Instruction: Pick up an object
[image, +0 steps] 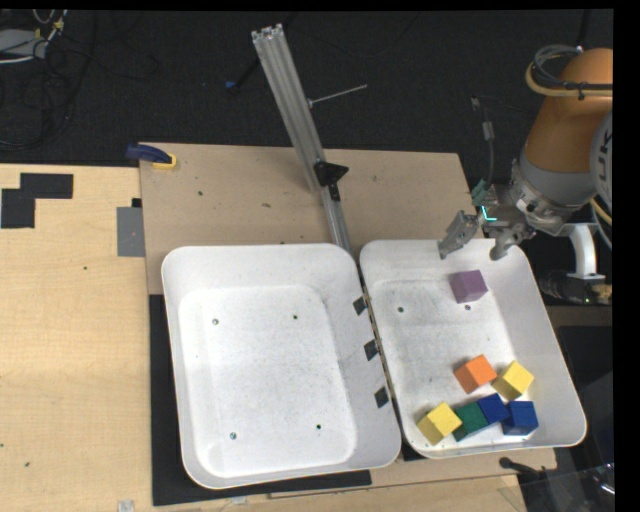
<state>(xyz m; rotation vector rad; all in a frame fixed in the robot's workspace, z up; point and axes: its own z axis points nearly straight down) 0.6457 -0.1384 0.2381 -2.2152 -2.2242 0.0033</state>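
Right bin (560, 330) sits under me, holding everything. My claw (478, 238) hangs over its far rim, fingers spread, nothing in them. Purple cube (468, 286) just below-near me, alone. I should drop straight, centre fingers across it, avoid the rim.

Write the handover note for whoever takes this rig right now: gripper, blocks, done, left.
Gripper: open, holding nothing, poised over the far end of the right bin.
Blocks, all in the right bin: purple block alone, just in front of the gripper; orange block, two yellow blocks, green block and two blue blocks clustered at the near end.
Done: nothing picked up.
Left: close on one block, probably the purple, and lift it.
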